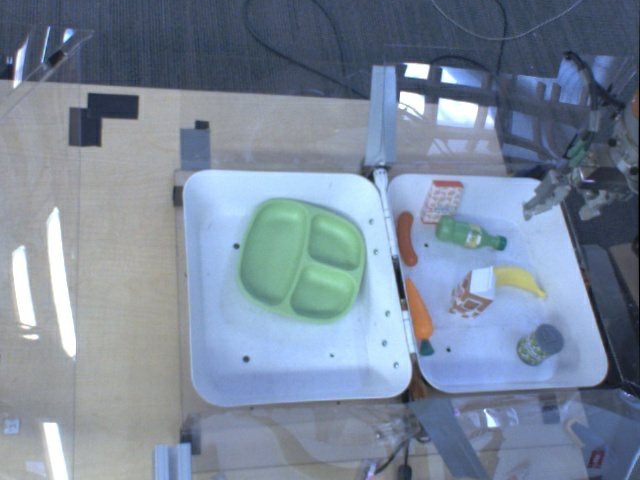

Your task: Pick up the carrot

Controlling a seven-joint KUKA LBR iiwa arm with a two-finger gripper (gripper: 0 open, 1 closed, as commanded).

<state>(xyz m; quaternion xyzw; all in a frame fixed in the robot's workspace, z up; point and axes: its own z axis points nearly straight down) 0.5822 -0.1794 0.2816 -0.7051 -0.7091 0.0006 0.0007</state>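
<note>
Carrot (419,313): we see it lying in the right bin (585,298), hard against that bin's left wall, orange body running slantwise with its dark green end toward the near edge.
Hand (552,196): we find it at the far right corner of the right bin, well apart from the carrot; its grey fingers blur into the metal framework behind, and we cannot tell whether they stand wide or narrow. We see nothing between them.
Arm: only its wrist end shows at the right edge; the rest is cut off.
Sausage (406,239): a red-brown piece lies just beyond the carrot along the same wall.
Green bottle (470,234): on its side near the middle of the right bin.
Red and white packet (442,201): at the far side; its print is too small for us to read.
Small carton (474,293): brown and white, label unclear.
Banana (520,281): just beside the carton.
Can (540,345): near the right front corner, label illegible.
Left bin (215,368): it holds a green divided tray (301,259).
Counter (100,288): clear panels at the edges throw glare over it.
</note>
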